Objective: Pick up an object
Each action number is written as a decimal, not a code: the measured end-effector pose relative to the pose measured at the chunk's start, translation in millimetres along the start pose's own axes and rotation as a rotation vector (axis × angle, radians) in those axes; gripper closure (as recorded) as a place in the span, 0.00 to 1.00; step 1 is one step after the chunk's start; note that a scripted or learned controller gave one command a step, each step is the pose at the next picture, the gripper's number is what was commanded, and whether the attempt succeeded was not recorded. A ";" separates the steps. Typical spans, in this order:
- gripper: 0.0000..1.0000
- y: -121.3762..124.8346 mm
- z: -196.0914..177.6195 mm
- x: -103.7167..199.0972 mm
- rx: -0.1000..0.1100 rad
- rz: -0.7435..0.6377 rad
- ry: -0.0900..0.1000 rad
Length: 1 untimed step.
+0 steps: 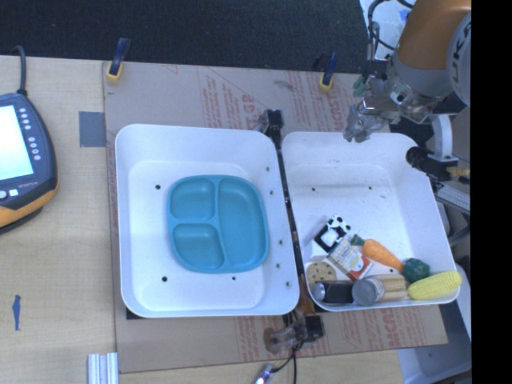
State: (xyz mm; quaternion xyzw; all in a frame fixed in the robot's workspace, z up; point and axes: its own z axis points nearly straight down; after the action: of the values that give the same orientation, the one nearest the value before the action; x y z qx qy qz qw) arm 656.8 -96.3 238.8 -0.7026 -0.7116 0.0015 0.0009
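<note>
Nothing is picked up yet: the claw (359, 128), its opening too blurred to tell, hangs well behind the toy carrot (382, 255) and corn (434, 286)

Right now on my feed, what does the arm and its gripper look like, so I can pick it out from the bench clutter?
The arm is bulky and rounded, grey with a broad orange band above the wrist. A dark cable loops beside it at the upper left. The wrist ends in a compact block of silver-grey metal, and the gripper below it is small, metallic grey with darker parts.
</note>
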 end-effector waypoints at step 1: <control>1.00 0.3 -10.5 -0.2 0.000 -0.006 -0.001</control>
State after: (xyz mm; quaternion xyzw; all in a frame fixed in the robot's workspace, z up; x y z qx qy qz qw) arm 657.1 -96.5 249.3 -0.7006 -0.7136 0.0016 0.0006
